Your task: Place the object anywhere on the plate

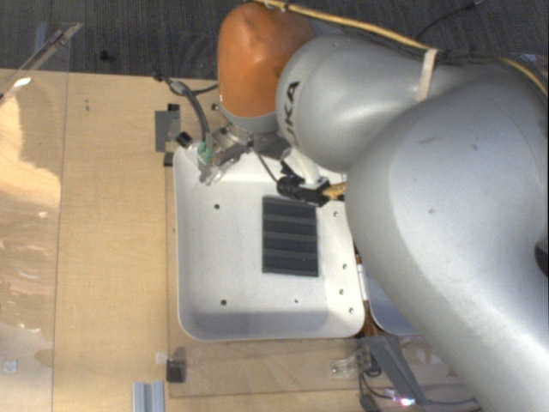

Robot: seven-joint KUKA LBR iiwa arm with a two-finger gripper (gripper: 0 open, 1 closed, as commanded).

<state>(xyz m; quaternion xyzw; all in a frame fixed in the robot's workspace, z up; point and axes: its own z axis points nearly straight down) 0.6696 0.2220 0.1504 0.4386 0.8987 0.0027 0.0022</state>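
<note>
A dark grey ribbed rectangular plate (290, 236) lies flat in the middle of the left white bin (214, 299). My gripper (211, 163) hangs below the orange wrist band (253, 54), over the bin's far left corner, up and to the left of the plate and apart from it. A small green piece (204, 151) shows at the gripper; I cannot tell whether it is a held object or part of the tool. The arm's grey body (429, 187) hides the right bin almost entirely.
A black cable connector (302, 190) hangs from the wrist just above the plate's far edge. Wooden bench (94, 230) stretches left of the bin. Small black fixtures sit at the bin's far left (167, 129) and near left (176, 369) corners.
</note>
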